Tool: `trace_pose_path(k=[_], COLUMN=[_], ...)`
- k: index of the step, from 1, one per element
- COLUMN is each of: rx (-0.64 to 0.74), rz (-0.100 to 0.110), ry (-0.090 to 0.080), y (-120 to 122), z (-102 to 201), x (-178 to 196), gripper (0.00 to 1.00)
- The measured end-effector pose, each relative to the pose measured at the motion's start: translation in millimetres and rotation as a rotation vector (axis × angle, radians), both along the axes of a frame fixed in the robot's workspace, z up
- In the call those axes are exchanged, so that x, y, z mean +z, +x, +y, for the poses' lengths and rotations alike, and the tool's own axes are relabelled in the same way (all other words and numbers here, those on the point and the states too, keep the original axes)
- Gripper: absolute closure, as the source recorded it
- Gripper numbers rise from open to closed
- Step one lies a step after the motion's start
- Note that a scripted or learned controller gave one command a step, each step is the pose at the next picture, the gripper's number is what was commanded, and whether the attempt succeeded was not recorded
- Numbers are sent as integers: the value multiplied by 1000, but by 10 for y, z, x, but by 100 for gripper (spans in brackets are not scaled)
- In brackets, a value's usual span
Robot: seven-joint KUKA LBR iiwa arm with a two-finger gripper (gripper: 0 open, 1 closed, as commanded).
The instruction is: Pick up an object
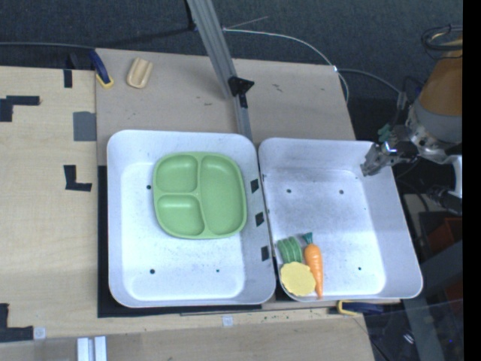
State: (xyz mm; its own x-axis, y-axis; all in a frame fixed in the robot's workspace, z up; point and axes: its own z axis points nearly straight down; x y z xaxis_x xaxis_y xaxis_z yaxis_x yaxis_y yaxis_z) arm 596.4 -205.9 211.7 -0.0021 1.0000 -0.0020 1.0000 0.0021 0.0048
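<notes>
My gripper (373, 161) hangs over the right bin's (391, 216) far right rim; I can't tell its opening. A green divided plate (200, 195) fills the left bin (128, 224). The orange toy carrot (314, 265) lies at the right bin's near edge, touching a yellow disc (297, 279).

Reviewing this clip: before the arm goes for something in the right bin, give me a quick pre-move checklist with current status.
1. Targets present: carrot, yellow piece and green item in the right bin: ok.
2. Targets spaced for a clean pick: clustered, touching, in the near left corner: not ok.
3. End effector above a target: at the far right rim, away from the cluster: not ok.
4. Finger opening: cannot tell.
5. Path across the bin floor unobstructed: ok.
</notes>
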Motion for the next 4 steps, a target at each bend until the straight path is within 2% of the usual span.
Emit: trace_pose_path(k=[1, 3, 4], rx=[0, 4, 5], rz=[1, 6, 7], ry=[1, 4, 4], y=[10, -124, -206], z=[4, 1022, 1636], x=[366, 453, 455], gripper=[100, 100, 100])
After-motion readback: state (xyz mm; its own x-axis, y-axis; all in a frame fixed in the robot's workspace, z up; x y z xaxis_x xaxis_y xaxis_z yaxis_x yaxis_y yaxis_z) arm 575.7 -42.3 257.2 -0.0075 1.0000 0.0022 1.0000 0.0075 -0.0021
